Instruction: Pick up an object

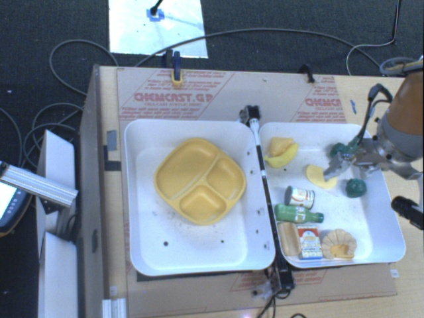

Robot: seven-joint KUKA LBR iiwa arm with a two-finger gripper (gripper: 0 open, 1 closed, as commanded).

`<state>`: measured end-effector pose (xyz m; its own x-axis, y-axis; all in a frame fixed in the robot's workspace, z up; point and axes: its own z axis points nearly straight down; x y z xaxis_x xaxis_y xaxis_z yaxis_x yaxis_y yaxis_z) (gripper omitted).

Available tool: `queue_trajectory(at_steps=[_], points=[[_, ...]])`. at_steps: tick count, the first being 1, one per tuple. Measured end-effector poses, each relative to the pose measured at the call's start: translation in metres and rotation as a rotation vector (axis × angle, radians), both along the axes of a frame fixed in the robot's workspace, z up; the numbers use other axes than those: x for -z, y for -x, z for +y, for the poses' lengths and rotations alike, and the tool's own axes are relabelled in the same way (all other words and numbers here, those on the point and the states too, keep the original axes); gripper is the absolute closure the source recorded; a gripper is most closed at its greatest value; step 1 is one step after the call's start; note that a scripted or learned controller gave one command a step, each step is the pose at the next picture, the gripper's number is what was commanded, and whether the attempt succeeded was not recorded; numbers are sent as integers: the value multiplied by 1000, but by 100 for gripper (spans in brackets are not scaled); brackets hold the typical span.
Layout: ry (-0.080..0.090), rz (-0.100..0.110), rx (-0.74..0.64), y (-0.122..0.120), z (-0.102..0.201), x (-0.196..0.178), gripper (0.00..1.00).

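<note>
Here, over the right bin (395,240), near its far right corner: the gripper (336,163), fingers apart, nothing seen between them. Just below the fingertips, a yellow curved piece (320,176); to the lower right, a dark green round object (356,187). Further left of the gripper, a yellow banana-like item (281,152). Below, a small can (300,196) and green bottle (298,213). Far left, a yellow divided plate (199,179) in the left bin (146,237).
</note>
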<state>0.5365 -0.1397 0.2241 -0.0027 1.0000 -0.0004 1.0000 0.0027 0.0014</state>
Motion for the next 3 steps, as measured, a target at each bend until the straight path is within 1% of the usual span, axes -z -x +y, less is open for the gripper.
queue_trajectory(at_steps=[1,2,3], points=[[-1,2,2,47,30,74,0],[0,-2,2,32,26,125,0],[1,-3,0,-50,3,139,0]])
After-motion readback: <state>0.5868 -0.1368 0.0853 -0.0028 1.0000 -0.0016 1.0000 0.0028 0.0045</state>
